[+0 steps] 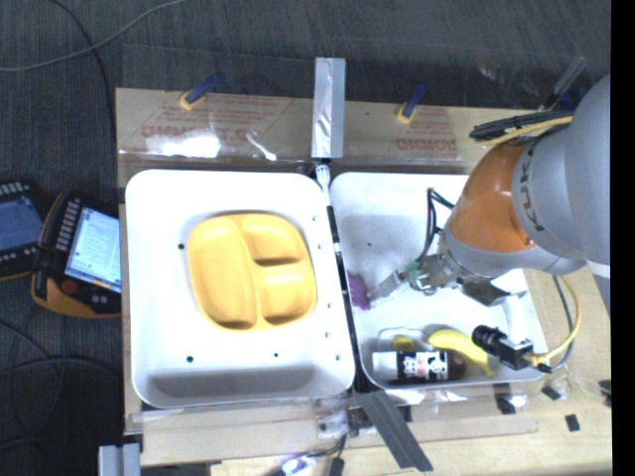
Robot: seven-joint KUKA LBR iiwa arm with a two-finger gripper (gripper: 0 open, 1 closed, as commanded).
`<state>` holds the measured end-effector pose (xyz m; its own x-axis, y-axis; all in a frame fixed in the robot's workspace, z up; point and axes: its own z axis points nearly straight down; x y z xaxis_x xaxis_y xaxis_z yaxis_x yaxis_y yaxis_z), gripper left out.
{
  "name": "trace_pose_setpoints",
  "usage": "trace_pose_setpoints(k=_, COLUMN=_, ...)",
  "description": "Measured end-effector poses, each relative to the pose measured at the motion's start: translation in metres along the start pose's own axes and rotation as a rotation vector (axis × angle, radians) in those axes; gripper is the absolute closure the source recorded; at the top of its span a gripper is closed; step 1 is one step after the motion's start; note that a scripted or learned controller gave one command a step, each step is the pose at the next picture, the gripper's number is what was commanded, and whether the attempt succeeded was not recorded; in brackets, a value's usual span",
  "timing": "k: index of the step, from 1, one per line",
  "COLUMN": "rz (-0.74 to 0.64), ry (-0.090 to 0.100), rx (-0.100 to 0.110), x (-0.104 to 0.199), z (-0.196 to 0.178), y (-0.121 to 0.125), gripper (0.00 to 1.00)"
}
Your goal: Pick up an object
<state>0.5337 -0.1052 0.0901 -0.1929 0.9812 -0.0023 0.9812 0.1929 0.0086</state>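
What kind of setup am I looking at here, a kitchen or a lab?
Most likely a robotics lab bench, not a kitchen: two white bins taped to a board, a teach pendant on carpet, loose cables around.

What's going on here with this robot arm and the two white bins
A grey and orange robot arm reaches in from the right over the right bin, its gripper low near the bin's middle, close to a small purple item. Nothing is visibly held between its fingers. A dark bottle and a banana lie along that bin's near edge. The left bin holds a yellow divided tray, untouched.
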Motion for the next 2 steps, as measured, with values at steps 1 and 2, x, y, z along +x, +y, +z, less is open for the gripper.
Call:
trace_pose_setpoints(k=1, rz=-0.018, ry=0.0, rx=0.001, x=-0.005, z=0.0, y=0.024, gripper=0.0)
trace_pose_setpoints(k=2, rz=0.105, ry=-0.002, rx=0.0, x=-0.033, z=0.001, y=0.076, gripper=0.0)
